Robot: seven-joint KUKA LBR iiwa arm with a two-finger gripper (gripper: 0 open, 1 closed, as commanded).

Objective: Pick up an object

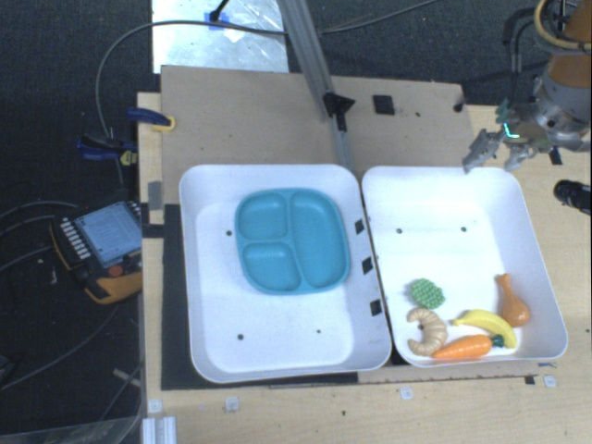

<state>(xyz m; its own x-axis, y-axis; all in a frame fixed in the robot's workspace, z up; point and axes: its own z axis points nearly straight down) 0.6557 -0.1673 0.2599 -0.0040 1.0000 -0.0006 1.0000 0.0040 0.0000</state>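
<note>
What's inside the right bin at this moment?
In the right bin, clustered near its front: broccoli, croissant, carrot, banana and drumstick. The carrot overlaps the banana's lower edge.

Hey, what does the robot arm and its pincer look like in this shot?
The arm is grey metal with an orange band near the top. Dark cables loop around its upper part. The pincer has two grey fingers, with a small teal-green light glowing just above them.

Dark carpet (55, 54) around brown bench (250, 118)
</note>
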